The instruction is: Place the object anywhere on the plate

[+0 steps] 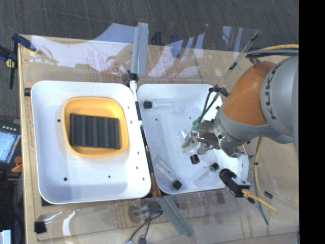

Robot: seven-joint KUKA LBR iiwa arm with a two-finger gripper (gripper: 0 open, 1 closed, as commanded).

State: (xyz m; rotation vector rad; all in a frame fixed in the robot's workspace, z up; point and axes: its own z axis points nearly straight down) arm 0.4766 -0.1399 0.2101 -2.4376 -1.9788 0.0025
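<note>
The two-finger metal gripper point(195, 142) hangs low over the right-hand shallow white bin point(157, 136), and whether it is spread or pinched on anything cannot be told from this slant. Around it lie several small clear plastic tubes with black caps: one point(202, 174) just below the gripper, another point(168, 173) lower and to its left, and a third point(158, 104) well up and to its left near the bin's top wall. Which of them is the object to move is not certain; the nearest one seems likeliest. Such a tube will be light, stiff, smooth and prone to roll or squirt out of a pinch, so I would take it across the middle of its barrel, square to its length. The yellow rounded-square plate with a dark ribbed centre point(94, 108) sits well to the gripper's left, in the left-hand white bin point(45, 151).
</note>
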